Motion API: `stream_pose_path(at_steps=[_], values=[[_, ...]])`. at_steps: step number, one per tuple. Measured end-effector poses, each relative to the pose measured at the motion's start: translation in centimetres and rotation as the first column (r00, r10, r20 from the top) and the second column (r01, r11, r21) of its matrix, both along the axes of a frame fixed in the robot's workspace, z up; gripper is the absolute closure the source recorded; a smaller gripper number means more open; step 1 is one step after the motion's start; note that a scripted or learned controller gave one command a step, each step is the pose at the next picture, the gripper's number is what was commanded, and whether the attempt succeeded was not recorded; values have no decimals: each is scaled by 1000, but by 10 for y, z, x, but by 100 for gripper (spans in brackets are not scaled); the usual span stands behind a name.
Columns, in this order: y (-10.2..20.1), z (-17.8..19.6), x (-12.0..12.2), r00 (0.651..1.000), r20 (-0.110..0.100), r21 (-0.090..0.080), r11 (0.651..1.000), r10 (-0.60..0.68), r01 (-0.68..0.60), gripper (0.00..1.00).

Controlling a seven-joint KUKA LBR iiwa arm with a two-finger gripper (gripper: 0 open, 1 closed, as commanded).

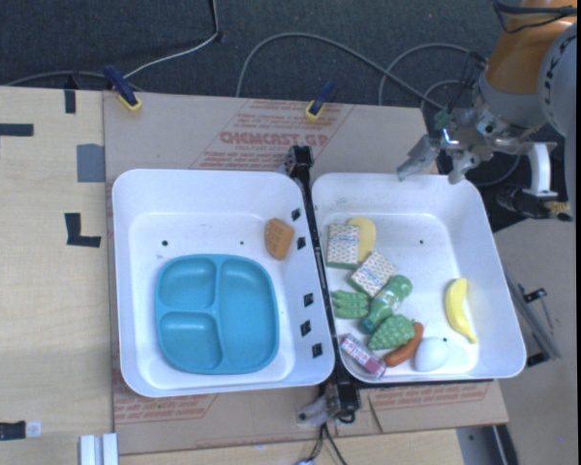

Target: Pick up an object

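Note:
My gripper hangs above the far rim of the right bin, its two grey fingers spread open with nothing between them. Below it in that bin lie a yellow banana, a yellow piece beside a green-and-white packet, a second checkered packet, several green toy vegetables, an orange carrot, a white egg and a pink wrapped item. In the left bin lie a blue divided plate and a small brown bread piece.
Both bins sit on a cardboard sheet held by blue and yellow clamps. Cables run across the dark floor behind. A black divider separates the bins. The arm's orange band is at the upper right.

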State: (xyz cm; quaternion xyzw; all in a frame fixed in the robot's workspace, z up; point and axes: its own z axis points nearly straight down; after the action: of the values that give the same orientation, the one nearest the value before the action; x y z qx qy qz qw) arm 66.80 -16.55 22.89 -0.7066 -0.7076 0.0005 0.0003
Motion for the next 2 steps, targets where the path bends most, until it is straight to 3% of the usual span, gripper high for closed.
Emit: stream_pose_path(at_steps=[1, 2], values=[[68, -90, -6, 1000, -3, 1, 1000, 1, -1, 0], [69, -139, -21, 1000, 10, 2, 1000, 1, -1, 0]])
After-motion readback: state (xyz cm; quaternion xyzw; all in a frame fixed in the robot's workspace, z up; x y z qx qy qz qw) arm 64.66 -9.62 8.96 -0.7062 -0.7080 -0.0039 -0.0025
